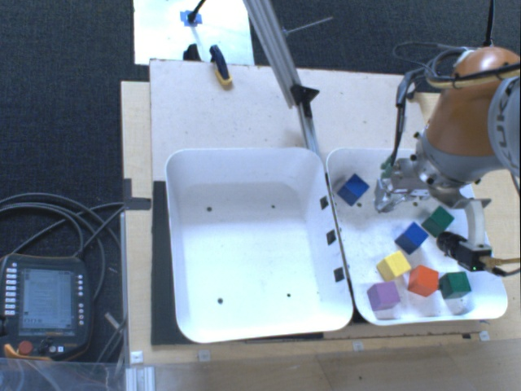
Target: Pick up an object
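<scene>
My gripper (389,195) hovers in right bin (488,304), finger spacing unclear. Nothing grasped yet. Nearest blue cube (353,190) at nine o'clock; pick remains.

Nothing here can be read. The handheld control pendant (45,304) lying at the near left has a lit screen and a column of buttons, but whatever is on them is too small and blurred to make out. The coloured blocks in the right bin (488,304) show plain faces, with no letters or numbers. The left bin (183,177) carries only a few dark dots, not writing.
</scene>
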### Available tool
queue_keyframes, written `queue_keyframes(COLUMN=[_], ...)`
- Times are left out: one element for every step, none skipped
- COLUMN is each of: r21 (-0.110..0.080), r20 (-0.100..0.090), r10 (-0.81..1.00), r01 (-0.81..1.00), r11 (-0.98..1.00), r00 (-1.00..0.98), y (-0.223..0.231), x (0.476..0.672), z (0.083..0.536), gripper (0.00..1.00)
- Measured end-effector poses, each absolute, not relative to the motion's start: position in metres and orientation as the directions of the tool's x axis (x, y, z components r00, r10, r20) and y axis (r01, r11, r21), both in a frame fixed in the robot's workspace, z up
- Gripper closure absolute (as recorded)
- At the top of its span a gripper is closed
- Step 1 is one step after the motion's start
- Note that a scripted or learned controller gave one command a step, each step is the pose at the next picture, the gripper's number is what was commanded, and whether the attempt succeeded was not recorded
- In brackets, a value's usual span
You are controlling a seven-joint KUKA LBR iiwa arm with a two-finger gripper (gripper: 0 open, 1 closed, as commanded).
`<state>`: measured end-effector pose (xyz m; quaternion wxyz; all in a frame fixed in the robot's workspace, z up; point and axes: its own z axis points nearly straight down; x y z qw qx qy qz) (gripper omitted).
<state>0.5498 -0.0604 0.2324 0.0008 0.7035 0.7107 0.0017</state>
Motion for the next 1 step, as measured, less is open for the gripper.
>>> queue_keyframes(r21=[0.003], r20=[0.002], r10=[1.000], r01=[1.000], r11=[0.011], r00=[-0.011], y=[-0.0078], x=[0.5451], z=[0.2416], gripper=[1.00])
